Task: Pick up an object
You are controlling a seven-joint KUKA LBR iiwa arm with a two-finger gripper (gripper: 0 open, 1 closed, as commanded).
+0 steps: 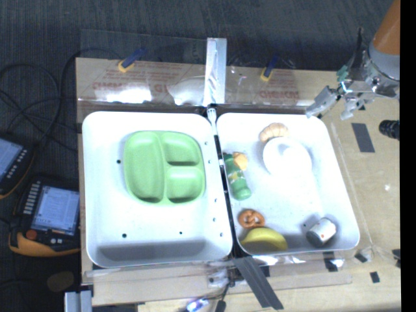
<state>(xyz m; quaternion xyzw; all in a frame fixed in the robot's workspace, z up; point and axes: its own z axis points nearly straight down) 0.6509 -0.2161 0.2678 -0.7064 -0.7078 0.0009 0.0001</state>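
- The room has a dark carpet floor, and on it stands a pale wooden bench (377,194) that bears two shallow white bins side by side, with clear plastic sheets clipped behind them.
- The left bin (104,226) is smooth moulded plastic; it holds a matte green divided plate (164,166) with rounded corners, far from the fingers.
- The right bin (341,194) holds the things to pick, all lower and to the left of the fingers: a round white dish (288,157), the nearest, with a small tan bread-like piece (273,131) at its upper edge.
- Farther from the fingers lie a green bottle (239,182) along the inner wall, a yellow banana (265,240), a small brown pretzel-like item (249,218) and a shiny grey metal cylinder (321,231) in the lower corner.
- The gripper (339,101) hangs above the bench just outside the upper right corner of the right bin; its two pale fingers look spread apart and nothing is between them.
- Risk, as I judge it: no object is taken yet, so the descent must first cross the bin rim, and a low path can strike this wall.
- The dish is wide and smooth, so the fingers may not span it; the metal cylinder can roll or slip away; the bottle lies tight to the wall, which leaves little room for one finger.
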